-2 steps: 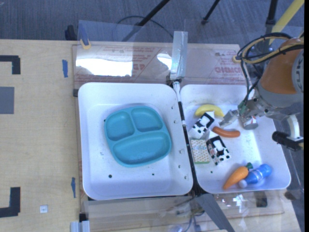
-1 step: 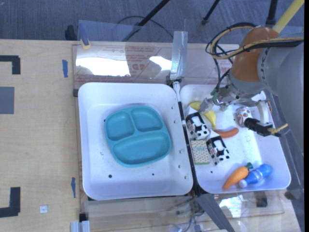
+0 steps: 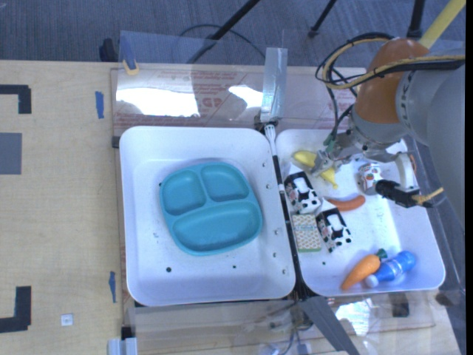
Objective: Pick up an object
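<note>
Looking down at a slant on a pale wooden tabletop (image 3: 52, 220) that carries two shallow white bins side by side.

Nearest the viewer, along the front of the right bin (image 3: 414, 272), a toy carrot (image 3: 362, 269) lies touching a blue bottle (image 3: 392, 267). Just behind them, beside the divider between the bins, are two black-and-white cow figures (image 3: 334, 228) (image 3: 300, 192) with a small patterned card (image 3: 306, 233) between them. An orange sausage shape (image 3: 346, 203) lies to the right of the cows. Farther back, a yellow banana-like toy (image 3: 309, 159) rests near the bin's rear corner.

In the left bin (image 3: 148, 272), a teal divided plate (image 3: 211, 206) sits in the middle, three compartments, nothing in them.

Farthest back on the right, the grey arm with its orange band (image 3: 384, 80) reaches down over the rear of the right bin. The claw (image 3: 334, 154) hangs just beside the yellow toy, possibly touching it. Whether its fingers are open or closed cannot be told, and nothing can be seen held between them.

Judging from this, the pick looks unfinished: every object rests in its bin, and gripping and lifting are left to do.
</note>
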Controlling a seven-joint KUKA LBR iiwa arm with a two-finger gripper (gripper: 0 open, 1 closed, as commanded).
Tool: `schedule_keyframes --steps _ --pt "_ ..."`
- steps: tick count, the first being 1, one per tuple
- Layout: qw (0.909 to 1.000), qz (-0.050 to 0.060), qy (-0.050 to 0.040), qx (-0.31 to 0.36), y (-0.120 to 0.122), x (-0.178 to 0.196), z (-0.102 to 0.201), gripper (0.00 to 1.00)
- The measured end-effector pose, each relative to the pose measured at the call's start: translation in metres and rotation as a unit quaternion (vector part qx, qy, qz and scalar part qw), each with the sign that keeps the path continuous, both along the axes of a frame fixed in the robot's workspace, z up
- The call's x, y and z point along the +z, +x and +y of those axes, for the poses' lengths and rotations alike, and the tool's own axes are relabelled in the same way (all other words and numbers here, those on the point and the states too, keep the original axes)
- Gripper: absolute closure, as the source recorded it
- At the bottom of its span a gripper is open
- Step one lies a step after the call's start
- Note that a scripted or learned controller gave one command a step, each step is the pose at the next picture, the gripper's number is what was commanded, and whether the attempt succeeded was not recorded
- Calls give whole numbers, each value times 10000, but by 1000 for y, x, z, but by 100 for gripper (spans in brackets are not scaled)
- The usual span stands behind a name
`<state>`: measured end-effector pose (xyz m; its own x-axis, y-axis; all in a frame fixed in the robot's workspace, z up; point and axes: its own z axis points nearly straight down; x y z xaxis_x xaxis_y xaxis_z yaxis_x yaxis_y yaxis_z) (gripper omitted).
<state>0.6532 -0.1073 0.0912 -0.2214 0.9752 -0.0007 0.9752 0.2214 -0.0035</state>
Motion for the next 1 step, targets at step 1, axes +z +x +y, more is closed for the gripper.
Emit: schedule_keyframes --steps 1 --pt "9979 6 6 -644 -46 90 52 100"
